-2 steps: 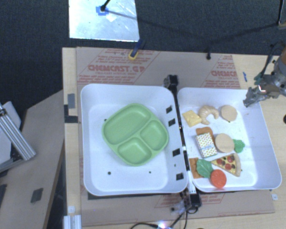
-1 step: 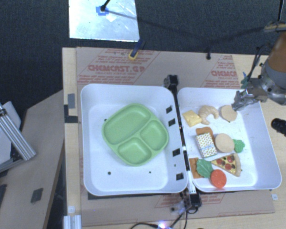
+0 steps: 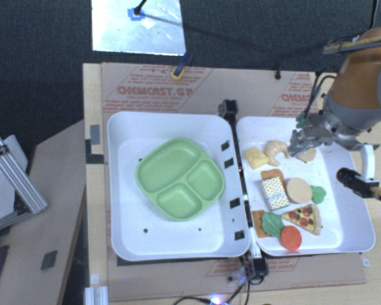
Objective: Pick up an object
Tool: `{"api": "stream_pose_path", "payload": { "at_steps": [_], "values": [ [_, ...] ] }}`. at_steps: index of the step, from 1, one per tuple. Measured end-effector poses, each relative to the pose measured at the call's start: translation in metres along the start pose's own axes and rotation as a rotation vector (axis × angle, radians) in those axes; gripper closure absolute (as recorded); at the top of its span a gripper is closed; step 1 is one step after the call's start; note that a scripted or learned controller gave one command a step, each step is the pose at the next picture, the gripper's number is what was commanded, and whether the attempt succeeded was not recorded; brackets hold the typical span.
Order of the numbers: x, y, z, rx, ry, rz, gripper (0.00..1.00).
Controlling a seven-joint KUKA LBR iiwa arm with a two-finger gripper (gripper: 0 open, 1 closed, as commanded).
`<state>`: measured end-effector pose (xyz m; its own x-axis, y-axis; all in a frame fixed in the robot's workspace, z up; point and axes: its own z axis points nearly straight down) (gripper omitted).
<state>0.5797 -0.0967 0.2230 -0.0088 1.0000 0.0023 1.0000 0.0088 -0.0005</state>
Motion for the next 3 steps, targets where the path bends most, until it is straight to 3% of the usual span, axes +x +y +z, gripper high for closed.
{"api": "stream_pose_path", "payload": {
  "at_steps": [3],
  "values": [
    [0.156, -0.056, -0.007, 0.001, 0.0, 0.0, 1.0]
  ]
}}
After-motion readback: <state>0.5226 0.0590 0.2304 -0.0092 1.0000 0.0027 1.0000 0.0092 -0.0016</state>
